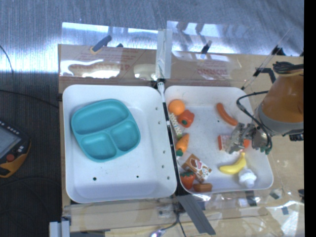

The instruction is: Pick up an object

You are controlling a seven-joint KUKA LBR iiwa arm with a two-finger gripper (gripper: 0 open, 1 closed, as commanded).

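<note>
Objects for picking lie in the right bin (207, 94): an orange (176, 106), a sausage (226, 114), a carrot (182, 142), a banana (233, 165) and a printed packet (197, 166). A teal divided plate (104, 129) sits in the left bin (74, 181). Gripper (240, 138) is low over the right bin, just above the banana, beside a small red item (221, 141); whether its jaws are wide or closed cannot be told.

Claw (238, 143) fingertips blurred, indistinct
</note>
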